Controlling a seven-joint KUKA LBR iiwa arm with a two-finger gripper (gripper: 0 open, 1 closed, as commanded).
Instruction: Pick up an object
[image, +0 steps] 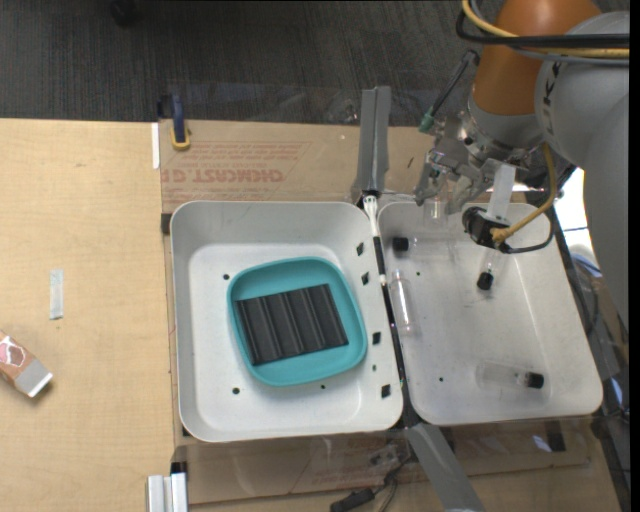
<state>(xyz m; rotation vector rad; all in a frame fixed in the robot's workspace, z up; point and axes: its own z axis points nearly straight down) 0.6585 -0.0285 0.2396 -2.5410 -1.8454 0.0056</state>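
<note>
The tool (447, 190) hangs over the far rim of the right bin (560, 400), beside the divider between the bins; whether it is open or closed cannot be told; a small black object (485, 282) lies on the bin floor just nearer the camera, with bare floor around it; a clear tube (508, 378) lies well nearer still; the left bin (190, 300) holds a teal tray (296, 322); the table (80, 220) is tan board.
</note>
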